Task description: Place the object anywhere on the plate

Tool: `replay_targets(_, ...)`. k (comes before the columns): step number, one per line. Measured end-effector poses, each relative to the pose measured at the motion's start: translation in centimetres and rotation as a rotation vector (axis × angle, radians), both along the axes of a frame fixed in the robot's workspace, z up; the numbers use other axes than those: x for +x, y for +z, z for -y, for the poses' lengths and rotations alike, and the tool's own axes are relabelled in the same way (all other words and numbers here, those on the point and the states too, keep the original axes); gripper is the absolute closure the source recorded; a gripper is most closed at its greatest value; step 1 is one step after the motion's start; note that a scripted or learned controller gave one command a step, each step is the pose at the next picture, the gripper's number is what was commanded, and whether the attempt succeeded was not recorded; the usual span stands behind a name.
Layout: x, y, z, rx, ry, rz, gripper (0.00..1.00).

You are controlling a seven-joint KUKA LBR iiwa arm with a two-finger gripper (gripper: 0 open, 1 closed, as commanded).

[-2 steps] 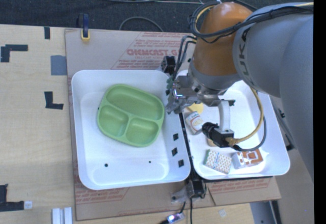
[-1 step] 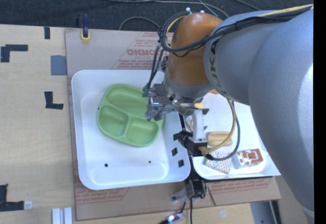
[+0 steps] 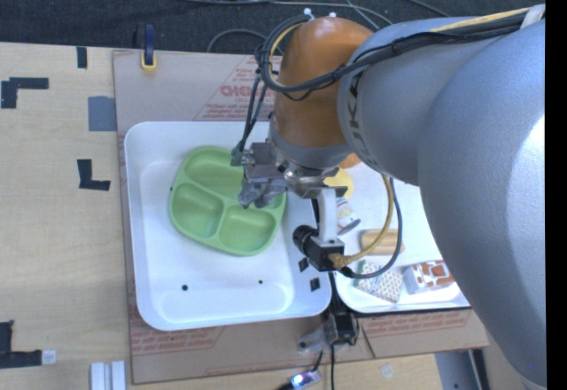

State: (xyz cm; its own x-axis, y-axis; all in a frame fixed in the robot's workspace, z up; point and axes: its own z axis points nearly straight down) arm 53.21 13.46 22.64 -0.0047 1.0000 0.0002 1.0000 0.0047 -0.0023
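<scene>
A green plate (image 3: 213,198) with three compartments lies in the left white bin (image 3: 151,237). My gripper (image 3: 257,189) hangs over the plate's right edge, under the arm's orange band and grey wrist. Its dark fingers point down at the plate's rim. The wrist hides whatever may be between them. In the right bin (image 3: 416,300) lie several small objects, among them a patterned packet (image 3: 383,284) and a white and orange box (image 3: 427,276).
The arm's big grey body covers most of the right bin and the right of the view. A black cable connector (image 3: 319,248) hangs beside the bins' shared wall. The bins rest on a cardboard sheet (image 3: 195,87) on the wooden bench.
</scene>
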Motion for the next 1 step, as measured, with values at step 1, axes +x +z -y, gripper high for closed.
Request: replay_targets(1,0.0,-0.03,0.14,-0.001,-0.002,-0.001,0.0)
